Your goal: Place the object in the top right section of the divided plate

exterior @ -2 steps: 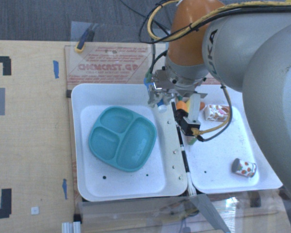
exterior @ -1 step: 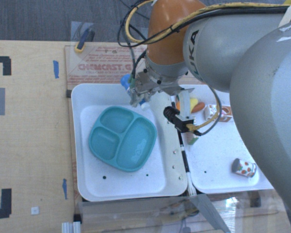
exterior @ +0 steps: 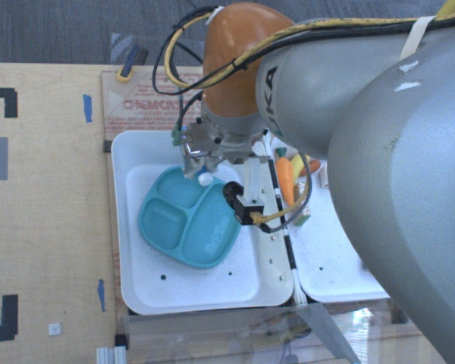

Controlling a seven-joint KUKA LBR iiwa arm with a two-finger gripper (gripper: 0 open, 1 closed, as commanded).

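A teal divided plate (exterior: 183, 230) lies tilted in the left white bin (exterior: 129, 279). My gripper (exterior: 201, 167) hangs over the plate's upper right edge, below the orange band of the arm. A small pale object (exterior: 205, 178) shows right under the gripper tip, at the rim of the plate's top right section. The view does not reveal whether it is held or resting on the plate.
An orange carrot-like piece (exterior: 286, 180) lies at the left side of the right bin (exterior: 334, 275), beside other small items. The grey arm covers most of the right bin. A cardboard sheet with red print (exterior: 148, 105) lies behind the left bin.
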